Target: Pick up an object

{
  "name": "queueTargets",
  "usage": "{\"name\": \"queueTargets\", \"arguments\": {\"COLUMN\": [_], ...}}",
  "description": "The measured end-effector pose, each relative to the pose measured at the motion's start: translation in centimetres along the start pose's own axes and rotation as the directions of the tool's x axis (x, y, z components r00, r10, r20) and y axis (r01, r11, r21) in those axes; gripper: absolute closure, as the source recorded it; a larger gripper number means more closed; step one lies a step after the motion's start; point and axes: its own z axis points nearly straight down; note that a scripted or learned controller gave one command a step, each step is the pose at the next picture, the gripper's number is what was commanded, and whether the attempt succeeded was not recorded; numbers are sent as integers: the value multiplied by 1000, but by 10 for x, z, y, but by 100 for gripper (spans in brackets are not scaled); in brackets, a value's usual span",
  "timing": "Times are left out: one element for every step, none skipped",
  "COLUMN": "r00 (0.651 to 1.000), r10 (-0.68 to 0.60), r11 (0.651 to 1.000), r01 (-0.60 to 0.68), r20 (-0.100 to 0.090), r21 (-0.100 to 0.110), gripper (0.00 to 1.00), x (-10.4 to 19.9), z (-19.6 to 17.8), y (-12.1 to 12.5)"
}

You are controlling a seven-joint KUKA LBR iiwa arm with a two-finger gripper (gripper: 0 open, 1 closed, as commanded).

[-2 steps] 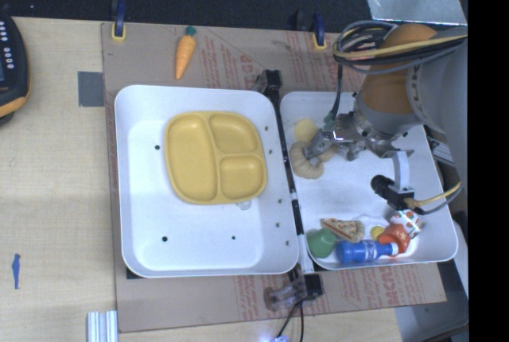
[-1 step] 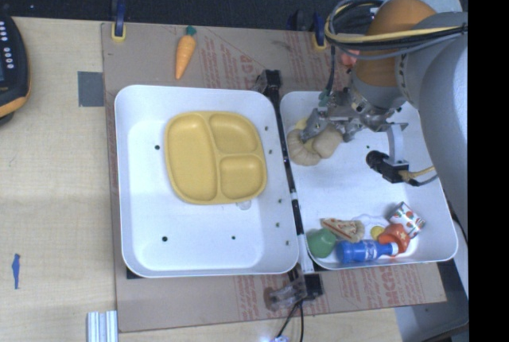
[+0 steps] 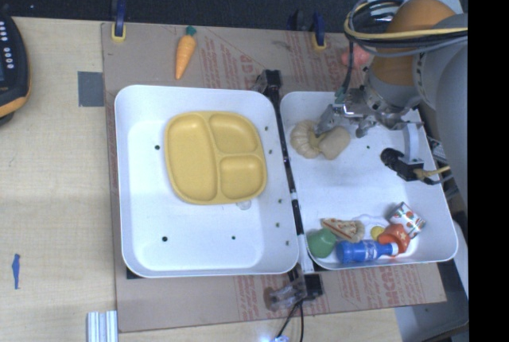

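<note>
Right bin (image 3: 445, 197): the gripper (image 3: 338, 119) hangs over its upper left part, directly above two pale, rounded toy pastries (image 3: 318, 141); whether the tool is parted or clamped cannot be told. The pastries look light, smooth and probably hollow plastic, so likely to slip, and would be best taken across the narrow middle. At 5 o'clock from them lie a glossy blue bottle (image 3: 362, 253) and a green ball (image 3: 322, 242); the left bin (image 3: 143, 197) bears a matte yellow divided plate (image 3: 215, 156).

Toy carrot (image 3: 184, 53) on the bench; yellow divided plate (image 3: 215, 156) in left bin (image 3: 143, 253).
</note>
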Motion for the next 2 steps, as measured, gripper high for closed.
{"name": "queueTargets", "arguments": {"r00": [1000, 1000], "r10": [-5, 0], "r11": [1000, 1000], "r01": [5, 0], "r20": [4, 1], "r21": [-1, -3], "gripper": [0, 0], "x": [33, -3], "z": [0, 0], "y": [-6, 1]}}
